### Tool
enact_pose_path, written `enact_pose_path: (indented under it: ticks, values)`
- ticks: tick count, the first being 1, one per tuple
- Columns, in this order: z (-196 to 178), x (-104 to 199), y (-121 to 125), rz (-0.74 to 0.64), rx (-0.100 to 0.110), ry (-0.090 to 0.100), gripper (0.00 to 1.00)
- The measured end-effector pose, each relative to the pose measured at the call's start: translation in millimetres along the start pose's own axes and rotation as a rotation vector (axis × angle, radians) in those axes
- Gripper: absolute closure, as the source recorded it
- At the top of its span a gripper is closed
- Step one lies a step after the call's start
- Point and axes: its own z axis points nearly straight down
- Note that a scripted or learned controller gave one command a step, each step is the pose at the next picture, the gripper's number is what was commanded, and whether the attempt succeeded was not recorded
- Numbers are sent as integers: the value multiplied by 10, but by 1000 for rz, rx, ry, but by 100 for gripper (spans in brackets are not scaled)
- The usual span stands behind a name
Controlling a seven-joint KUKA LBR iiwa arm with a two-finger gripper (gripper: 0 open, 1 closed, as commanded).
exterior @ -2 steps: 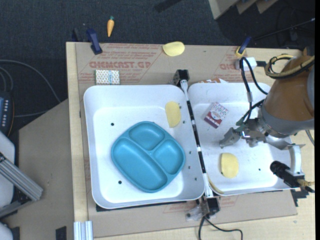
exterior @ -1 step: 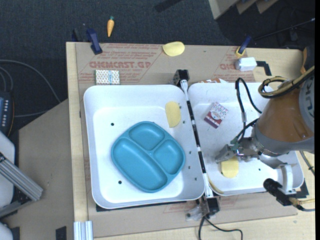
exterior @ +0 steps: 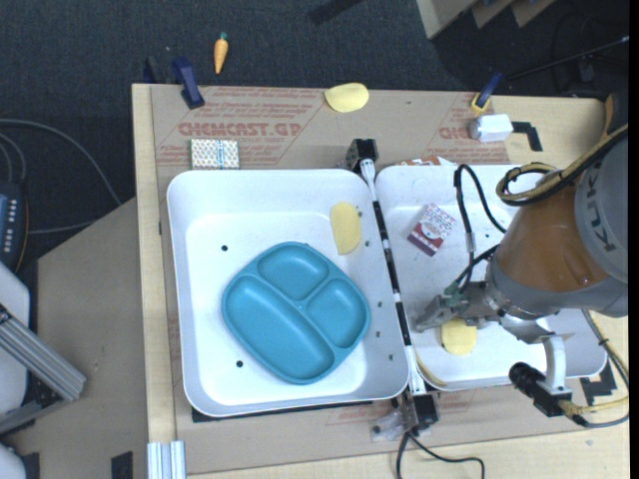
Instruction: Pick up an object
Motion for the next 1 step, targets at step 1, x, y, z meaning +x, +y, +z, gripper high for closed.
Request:
enact_pose_path:
  ticks: [1]
  values:
    - [-7,-513,395,1,-4,-3,0]
